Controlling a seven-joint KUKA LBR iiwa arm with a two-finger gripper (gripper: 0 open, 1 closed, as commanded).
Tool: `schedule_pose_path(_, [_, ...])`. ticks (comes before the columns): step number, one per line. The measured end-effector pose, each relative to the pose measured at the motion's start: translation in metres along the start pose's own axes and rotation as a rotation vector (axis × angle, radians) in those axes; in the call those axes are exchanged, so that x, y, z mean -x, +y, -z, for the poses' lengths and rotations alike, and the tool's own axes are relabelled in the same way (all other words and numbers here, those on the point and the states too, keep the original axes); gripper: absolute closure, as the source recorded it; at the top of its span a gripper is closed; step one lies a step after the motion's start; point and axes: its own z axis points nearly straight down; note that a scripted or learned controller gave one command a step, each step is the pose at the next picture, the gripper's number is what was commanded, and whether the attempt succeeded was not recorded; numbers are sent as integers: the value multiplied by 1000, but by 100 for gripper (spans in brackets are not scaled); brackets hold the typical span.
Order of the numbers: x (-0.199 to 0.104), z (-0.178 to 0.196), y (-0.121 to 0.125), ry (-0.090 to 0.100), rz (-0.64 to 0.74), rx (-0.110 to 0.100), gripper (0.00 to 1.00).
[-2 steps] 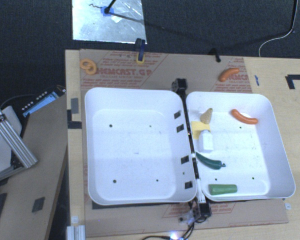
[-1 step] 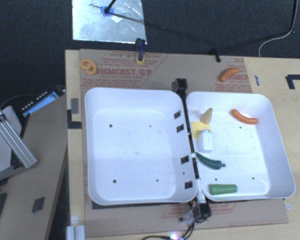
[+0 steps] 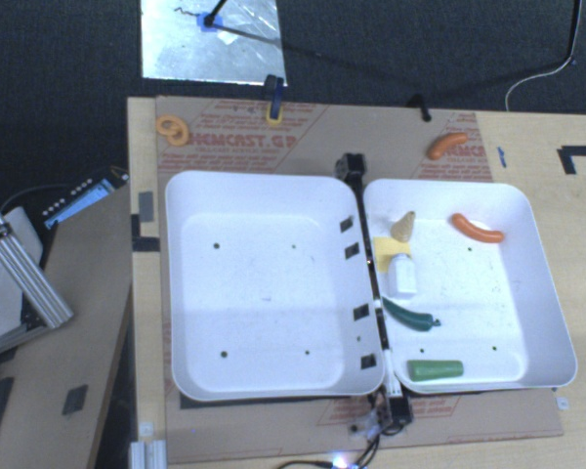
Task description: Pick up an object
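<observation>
Five items hug right bin's left edge, left bin beside

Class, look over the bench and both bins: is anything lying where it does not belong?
Yes. Two things lie outside the bins on the brown board: an orange sausage beyond the right bin, and a pretzel-shaped ring beyond the left bin's far corner.
</observation>
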Motion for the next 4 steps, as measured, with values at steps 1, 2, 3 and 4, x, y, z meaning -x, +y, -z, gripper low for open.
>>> schedule_pose_path(1, [64, -1, 65, -3, -4, 0, 100])
schedule_pose_path(2, [2, -117, 61, 5, 7, -12, 100])
schedule_pose_path(3, [-16, -124, -2, 2, 3, -3, 100])
schedule_pose_path(4, [-14, 8, 0, -4, 3, 16, 100])
